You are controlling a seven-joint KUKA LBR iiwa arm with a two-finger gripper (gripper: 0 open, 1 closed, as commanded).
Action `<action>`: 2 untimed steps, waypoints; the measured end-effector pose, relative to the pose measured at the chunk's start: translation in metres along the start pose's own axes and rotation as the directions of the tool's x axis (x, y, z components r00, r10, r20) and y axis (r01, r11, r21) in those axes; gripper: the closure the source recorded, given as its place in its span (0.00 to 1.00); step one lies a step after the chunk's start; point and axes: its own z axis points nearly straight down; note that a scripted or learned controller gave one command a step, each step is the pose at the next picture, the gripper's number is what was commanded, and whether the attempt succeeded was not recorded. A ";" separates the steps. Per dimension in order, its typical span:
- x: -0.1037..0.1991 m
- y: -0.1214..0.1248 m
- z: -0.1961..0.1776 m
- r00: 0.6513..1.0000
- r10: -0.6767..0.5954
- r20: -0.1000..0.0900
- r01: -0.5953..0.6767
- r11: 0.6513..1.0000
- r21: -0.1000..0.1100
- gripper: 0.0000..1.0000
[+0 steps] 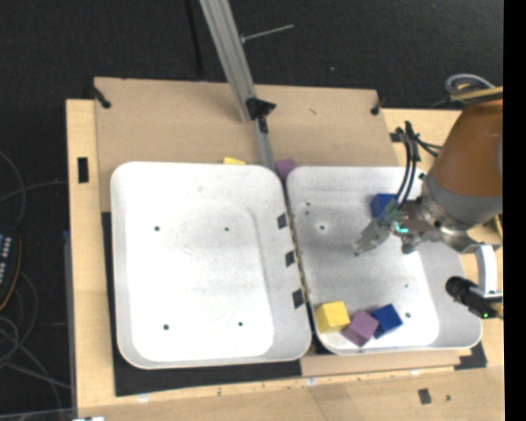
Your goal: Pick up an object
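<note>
No object has been picked up yet, as far as the view shows. Three small blocks lie clustered at the near edge of the right-hand shallow white bin (pixel 333 191): a yellow cube (pixel 331 315), a purple cube (pixel 362 326) touching it, and a dark blue cube (pixel 387 317) just beside the purple one. Another blue block (pixel 382 205) sits further back in the same bin, partly hidden by the arm's cabling. The gripper (pixel 368 239) hangs over the middle of this bin, between the rear blue block and the front cluster, with nothing visible between its fingers; whether they are spread or closed cannot be told from here. The left-hand white bin (pixel 193 261) on the worktop holds no blocks. The whole grasp and lift is judged still to come.
</note>
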 end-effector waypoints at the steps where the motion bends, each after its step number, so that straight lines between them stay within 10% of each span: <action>1: -0.055 0.004 0.111 1.000 0.005 0.002 -0.005 1.000 -0.003 0.00; 2: -0.066 0.088 0.109 1.000 -0.003 0.003 0.003 1.000 -0.007 0.00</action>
